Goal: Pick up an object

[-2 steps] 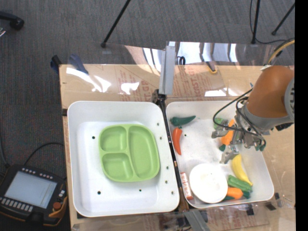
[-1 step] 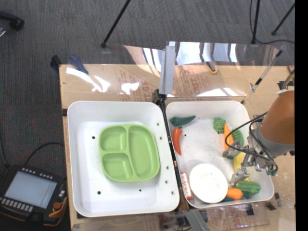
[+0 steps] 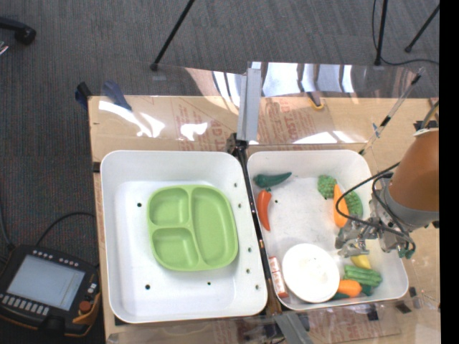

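Hovering our hand (image 3: 353, 244), grip state unclear, we are eyeing the light, stiff yellow toy (image 3: 362, 261); pinch its middle.

Gripper (image 3: 353, 244) over right bin (image 3: 307, 162) (toy veg).

The bench (image 3: 172, 124) is a brown board with a glossy, reflecting top, set over grey carpet. Two shallow white bins lie directly on it, side by side and touching along their inner rims. The right bin (image 3: 308, 156) sits under the gripper (image 3: 353, 244), its far wall well beyond the jaws and its near corner just below them. The left bin (image 3: 122, 264) lies well off to the jaws' left. A bare strip of bench runs behind both bins, far past the jaws
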You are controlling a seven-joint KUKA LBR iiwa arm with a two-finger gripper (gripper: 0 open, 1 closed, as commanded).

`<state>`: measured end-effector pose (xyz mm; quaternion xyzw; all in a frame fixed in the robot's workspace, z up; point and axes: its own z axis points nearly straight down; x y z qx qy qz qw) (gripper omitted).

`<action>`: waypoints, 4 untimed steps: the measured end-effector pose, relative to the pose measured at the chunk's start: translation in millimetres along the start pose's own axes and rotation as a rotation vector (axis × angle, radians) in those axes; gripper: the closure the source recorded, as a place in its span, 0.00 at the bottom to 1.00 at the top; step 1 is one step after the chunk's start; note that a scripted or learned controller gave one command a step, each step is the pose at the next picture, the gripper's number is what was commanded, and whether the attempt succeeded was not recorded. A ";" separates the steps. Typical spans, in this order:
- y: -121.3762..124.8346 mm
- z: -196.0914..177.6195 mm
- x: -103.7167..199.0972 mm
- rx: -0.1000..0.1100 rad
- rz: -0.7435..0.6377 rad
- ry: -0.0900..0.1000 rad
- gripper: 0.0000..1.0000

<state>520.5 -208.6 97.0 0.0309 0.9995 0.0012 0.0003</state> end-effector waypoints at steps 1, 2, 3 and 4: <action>0.7 0.5 0.0 -0.001 -0.001 0.001 0.00; 29.3 9.7 -44.9 0.001 0.070 -0.001 0.00; 31.2 -0.8 -46.2 0.001 0.064 -0.004 1.00; 71.6 -145.3 -71.3 0.002 0.150 -0.015 1.00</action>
